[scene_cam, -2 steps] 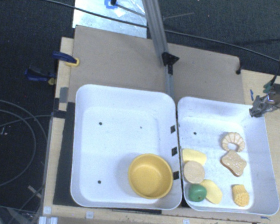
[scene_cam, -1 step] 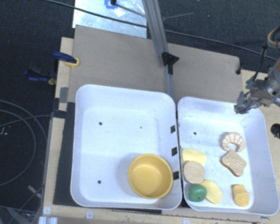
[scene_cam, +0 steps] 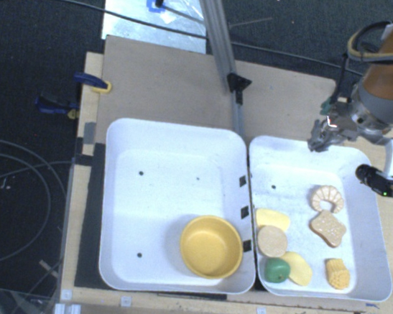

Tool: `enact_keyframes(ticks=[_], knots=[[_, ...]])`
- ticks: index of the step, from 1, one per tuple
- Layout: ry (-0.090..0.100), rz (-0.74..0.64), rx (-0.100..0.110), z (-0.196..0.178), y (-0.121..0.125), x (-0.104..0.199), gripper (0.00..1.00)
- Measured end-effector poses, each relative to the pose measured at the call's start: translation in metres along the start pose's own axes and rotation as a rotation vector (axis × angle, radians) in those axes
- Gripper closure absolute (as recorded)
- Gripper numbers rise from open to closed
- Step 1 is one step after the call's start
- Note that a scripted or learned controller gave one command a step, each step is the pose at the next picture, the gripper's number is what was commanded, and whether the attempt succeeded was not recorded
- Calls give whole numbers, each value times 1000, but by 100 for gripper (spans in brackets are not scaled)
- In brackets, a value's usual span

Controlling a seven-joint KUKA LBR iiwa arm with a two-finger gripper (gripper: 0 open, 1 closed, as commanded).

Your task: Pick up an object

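Camera view has the gripper [scene_cam: 320, 142] hanging over the far rim of the right bin [scene_cam: 377, 236], high and well apart from everything it could take. Its tips point down at bare white floor near the back wall, and whether the jaws stand wide or narrow I cannot tell at this size; nothing shows between them.

Candidates all lie toward the near end of that bin: a croissant-shaped piece [scene_cam: 328, 199], a tan biscuit [scene_cam: 327, 228] just below it, a pale yellow wedge [scene_cam: 273, 218], a round beige disc [scene_cam: 272, 241] touching it, a green piece [scene_cam: 277, 270] beside a yellow lemon-like piece [scene_cam: 299, 269], and a ridged yellow piece [scene_cam: 338, 273] near the front right corner. The left bin [scene_cam: 128, 179] bears 1 yellow bowl [scene_cam: 211, 245] against its near wall.

My reading is that the task sits at its opening step (approach, with no target yet reached). The next move calls for travel toward the near side of the bin and then a descent. The croissant-shaped piece looks the likeliest choice, being closest to the gripper and free on all sides. The disc, wedge and green piece crowd together by the bin's left wall, which would leave little room for a finger to slip down beside them.
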State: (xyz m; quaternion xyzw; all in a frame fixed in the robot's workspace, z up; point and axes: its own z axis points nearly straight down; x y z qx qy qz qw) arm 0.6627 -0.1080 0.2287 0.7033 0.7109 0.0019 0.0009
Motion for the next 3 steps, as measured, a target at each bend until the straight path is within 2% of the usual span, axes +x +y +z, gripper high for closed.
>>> enact_keyframes(ticks=[1, 3], knots=[[0, 0, 2, 3, 4, 56, 100], [0, 1, 3, -16, -19, 166, 100]])
